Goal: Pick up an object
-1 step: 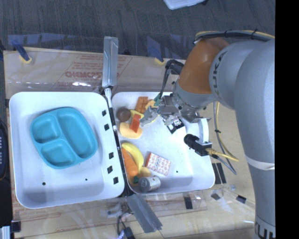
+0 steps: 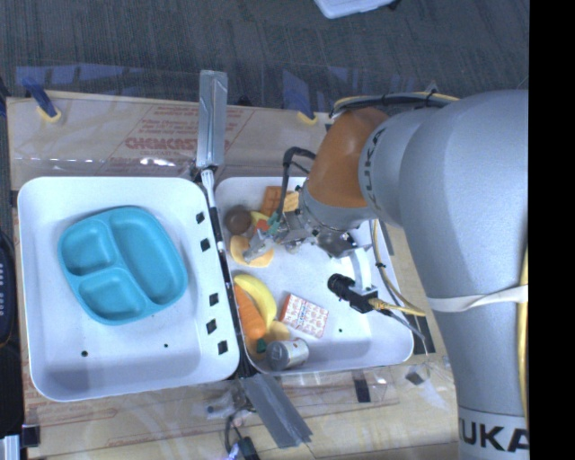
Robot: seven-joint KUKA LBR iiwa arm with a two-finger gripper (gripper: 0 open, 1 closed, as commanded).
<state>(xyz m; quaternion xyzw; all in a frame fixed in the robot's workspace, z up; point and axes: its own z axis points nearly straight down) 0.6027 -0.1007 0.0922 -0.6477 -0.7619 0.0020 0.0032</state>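
Gripper [image 2: 268, 237]: upper part of right bin [image 2: 395, 346], over yellow item [image 2: 252, 254]; finger state cannot be told.
Left bin [image 2: 36, 269]: 1 blue tray [image 2: 123, 263].
Lower right bin: banana [image 2: 257, 294], carrot [image 2: 252, 316], can [image 2: 286, 353], card [image 2: 304, 314].

Setting, seen from above at a slant. A pale wooden worktop [image 2: 108, 135] fills most of the field, overlaid by a clear plastic sheet printed with faint red lettering near its far edge. Blue tape strips [image 2: 40, 101] fix the sheet at the far left corner. A grey metal bar [image 2: 212, 117] runs in from the far edge, and a second grey bracket [image 2: 274, 409] lies at the near edge. Beyond the far edge, dark ribbed carpet [image 2: 135, 36] covers the floor, with a white item [image 2: 355, 7] lying on it. Lighting is even and diffuse, casting soft shadows.
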